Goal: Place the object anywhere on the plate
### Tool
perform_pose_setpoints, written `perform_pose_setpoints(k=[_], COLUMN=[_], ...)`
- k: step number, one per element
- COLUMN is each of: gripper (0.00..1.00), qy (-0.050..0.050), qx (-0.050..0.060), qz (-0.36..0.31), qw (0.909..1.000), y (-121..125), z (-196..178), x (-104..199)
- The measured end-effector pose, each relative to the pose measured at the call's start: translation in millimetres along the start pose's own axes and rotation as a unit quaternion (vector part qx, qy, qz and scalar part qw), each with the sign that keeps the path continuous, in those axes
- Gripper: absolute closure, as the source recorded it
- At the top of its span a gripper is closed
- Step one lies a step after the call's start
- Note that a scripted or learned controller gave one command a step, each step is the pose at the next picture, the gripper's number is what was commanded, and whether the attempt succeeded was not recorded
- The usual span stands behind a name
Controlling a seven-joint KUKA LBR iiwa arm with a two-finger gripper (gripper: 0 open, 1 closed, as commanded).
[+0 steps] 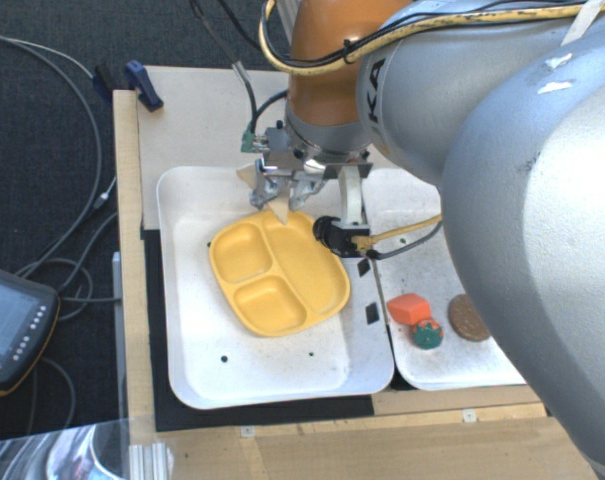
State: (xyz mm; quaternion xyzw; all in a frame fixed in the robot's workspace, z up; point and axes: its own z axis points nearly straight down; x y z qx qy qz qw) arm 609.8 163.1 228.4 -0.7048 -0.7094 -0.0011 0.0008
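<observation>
The gripper (279, 190) hangs over the far rim of the left bin (182, 368), at about 12 o'clock from the yellow plate (277, 274). A small tan, wedge-shaped object (275, 211) sits at the gripper's tips, its lower point just touching or overlapping the plate's 12 o'clock rim; whether the fingers pinch it or merely stand beside it cannot be told, since the wrist hides them from above.

The plate has three compartments and lies tilted in the middle of the left bin. White bin floor shows at its 6 to 9 o'clock side, with two dark specks there. At its 3 o'clock side the plate nearly meets the bin's wall beside the right bin (452, 368).

In the right bin lie an orange block (409, 308), a green and red toy piece (427, 334) touching it at 5 o'clock, and a brown disc (469, 318) just beside them at 3 o'clock. The grey arm (522, 168) covers most of that bin.

On the counter (197, 118), at 11 o'clock, rests a blue clamp (144, 84), well apart from the bins.
</observation>
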Motion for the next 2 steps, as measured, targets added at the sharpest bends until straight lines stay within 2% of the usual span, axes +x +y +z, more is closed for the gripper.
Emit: perform_pose_setpoints(k=[1,2], gripper=[1.00,0.00], qy=[0.000,-0.001], qx=[0.000,0.000], qz=[0.000,0.003], qw=[1.0000,1.0000], y=[-7.6,-6.7], z=[4.9,4.3], x=[51.7,48.0])
